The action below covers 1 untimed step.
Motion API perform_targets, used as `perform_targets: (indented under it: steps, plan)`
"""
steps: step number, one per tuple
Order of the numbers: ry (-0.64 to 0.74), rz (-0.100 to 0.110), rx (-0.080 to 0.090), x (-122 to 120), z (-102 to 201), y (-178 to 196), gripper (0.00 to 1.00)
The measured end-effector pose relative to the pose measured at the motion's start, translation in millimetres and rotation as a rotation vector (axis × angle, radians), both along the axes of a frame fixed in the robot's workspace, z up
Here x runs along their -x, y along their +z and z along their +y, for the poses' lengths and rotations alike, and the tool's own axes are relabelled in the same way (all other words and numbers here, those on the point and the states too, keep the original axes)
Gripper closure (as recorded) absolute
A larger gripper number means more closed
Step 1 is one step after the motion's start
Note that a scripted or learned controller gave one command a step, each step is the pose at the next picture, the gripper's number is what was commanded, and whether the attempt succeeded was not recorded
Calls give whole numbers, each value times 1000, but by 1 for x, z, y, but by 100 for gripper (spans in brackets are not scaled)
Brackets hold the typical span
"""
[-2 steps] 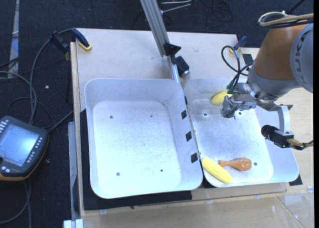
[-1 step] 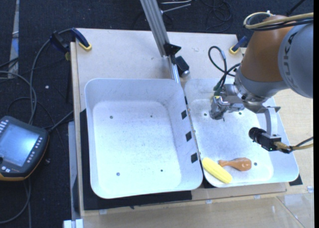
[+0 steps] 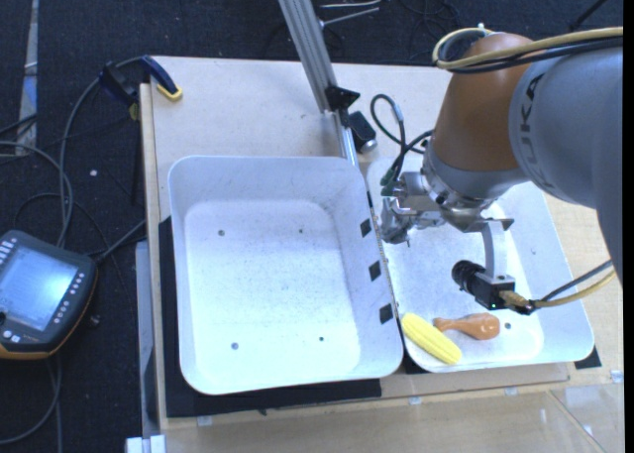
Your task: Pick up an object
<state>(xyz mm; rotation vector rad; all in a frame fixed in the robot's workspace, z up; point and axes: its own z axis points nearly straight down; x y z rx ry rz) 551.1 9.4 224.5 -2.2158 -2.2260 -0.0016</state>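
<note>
**Arm poised over the right bin, two objects waiting at its near edge**

A dark carpeted floor strewn with cables surrounds a pale wooden table [image 3: 248, 94], with a handheld control pendant [image 3: 40, 292] lying on the floor off its left side. The table bears two shallow white bins: the left bin [image 3: 267, 273] and the right bin [image 3: 555, 332]. The grey arm [image 3: 555, 114] reaches over the right bin, and its gripper [image 3: 396, 228] hangs near that bin's left wall, close to the seam between the two bins. Whether the fingers are wide or narrow cannot be told from this slant; nothing is seen between them.

The relation that matters: the things to pick lie toward the near edge of the right bin, down the view from the gripper and slightly to its right, apart from it. There are two of them, one yellow corn cob [image 3: 431, 338] and one orange drumstick-shaped toy [image 3: 474, 326]. The cob's long axis runs diagonally, upper left to lower right; the toy lies just beside it, roughly crosswise. The cob appears the nearer of the two.
</note>
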Motion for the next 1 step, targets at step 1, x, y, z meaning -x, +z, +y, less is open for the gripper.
perform_targets:
  steps: [1]
  plan:
    - [0,0,0,16,51,13,100]
